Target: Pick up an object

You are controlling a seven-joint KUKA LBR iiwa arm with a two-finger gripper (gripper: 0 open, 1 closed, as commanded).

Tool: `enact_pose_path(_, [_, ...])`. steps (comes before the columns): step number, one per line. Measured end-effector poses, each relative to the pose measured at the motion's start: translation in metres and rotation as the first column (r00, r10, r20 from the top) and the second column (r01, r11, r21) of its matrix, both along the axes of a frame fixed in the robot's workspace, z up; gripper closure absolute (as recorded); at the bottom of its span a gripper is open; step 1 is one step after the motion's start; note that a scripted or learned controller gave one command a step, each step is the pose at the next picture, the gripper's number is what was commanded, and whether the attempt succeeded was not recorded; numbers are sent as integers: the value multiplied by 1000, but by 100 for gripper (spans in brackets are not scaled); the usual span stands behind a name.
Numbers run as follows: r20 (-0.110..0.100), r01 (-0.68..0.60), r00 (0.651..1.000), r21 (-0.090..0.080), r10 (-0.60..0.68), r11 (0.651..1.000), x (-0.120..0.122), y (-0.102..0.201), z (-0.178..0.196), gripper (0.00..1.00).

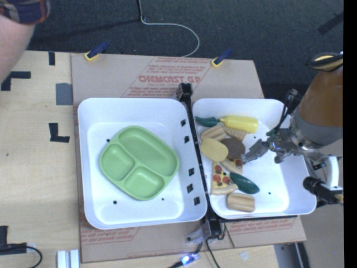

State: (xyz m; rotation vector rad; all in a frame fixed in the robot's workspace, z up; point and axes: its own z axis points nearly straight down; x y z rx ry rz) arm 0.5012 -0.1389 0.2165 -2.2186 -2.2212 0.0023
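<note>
Right now, from the overhead camera, I see my arm (323,102) reaching in from the right over the right bin (279,205), its grey wrist low above the bin floor and the orange band above it. The claw (257,149) points left toward the toy pile, and its dark fingers look spread a little with nothing between them. The tips sit just beside the brown disc (233,147), though I cannot tell whether they touch it.

The pile sits in the left half of that bin: a yellow corn (241,123) at the top, a tan round piece (214,149) beside the disc, a pizza slice (221,180) below, a green pepper (244,182) next to it, and a bread loaf (240,202) at the bottom.

The left bin (95,205) holds a green divided plate (139,162). Both bins rest on the tabletop (33,166).
</note>
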Motion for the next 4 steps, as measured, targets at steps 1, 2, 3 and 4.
enact_pose_path(1, [4,4,1000,0,-4,1000,-18,10,-137,0])
enact_pose_path(2, [8,0,1000,0,0,1000,-15,10,-118,100])
enact_pose_path(3, [9,-10,1000,2,10,1000,-3,89,-27,100])
enact_pose_path(4, [10,-11,1000,3,11,1000,-16,169,72,100])
